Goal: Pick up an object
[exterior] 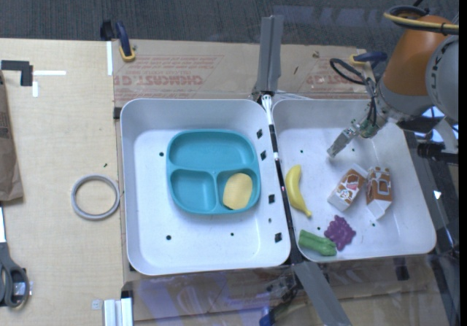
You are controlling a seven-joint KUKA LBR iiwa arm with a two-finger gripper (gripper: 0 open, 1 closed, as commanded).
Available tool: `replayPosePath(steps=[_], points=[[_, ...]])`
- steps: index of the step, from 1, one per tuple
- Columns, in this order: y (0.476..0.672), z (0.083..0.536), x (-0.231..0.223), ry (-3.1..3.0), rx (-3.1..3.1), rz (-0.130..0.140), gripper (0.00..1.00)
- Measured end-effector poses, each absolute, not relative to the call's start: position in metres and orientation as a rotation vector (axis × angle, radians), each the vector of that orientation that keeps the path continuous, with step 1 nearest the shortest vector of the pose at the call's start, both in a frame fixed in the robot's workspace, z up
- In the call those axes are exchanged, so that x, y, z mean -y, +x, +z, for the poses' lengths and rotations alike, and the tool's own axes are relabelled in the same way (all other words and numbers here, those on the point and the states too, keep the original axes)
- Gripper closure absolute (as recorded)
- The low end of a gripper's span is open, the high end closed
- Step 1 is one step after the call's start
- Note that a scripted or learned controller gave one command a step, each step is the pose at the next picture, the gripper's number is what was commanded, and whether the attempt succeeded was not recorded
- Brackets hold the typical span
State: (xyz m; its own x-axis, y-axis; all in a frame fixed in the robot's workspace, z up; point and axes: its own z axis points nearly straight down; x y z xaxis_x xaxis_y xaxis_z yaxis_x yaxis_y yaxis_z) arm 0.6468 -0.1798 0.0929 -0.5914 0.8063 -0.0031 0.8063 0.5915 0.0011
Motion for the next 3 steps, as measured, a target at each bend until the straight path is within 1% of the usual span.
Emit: replayPosePath(steps=[1,2,3], points=[[0.600,0.160,0.203,1.505,-2.755,0.000,0.00],[0.544,0.106,0.219,1.811,-2.543,0.025,0.00],[0.538,0.107,0.208,1.724,-2.581,0.013,0.00]])
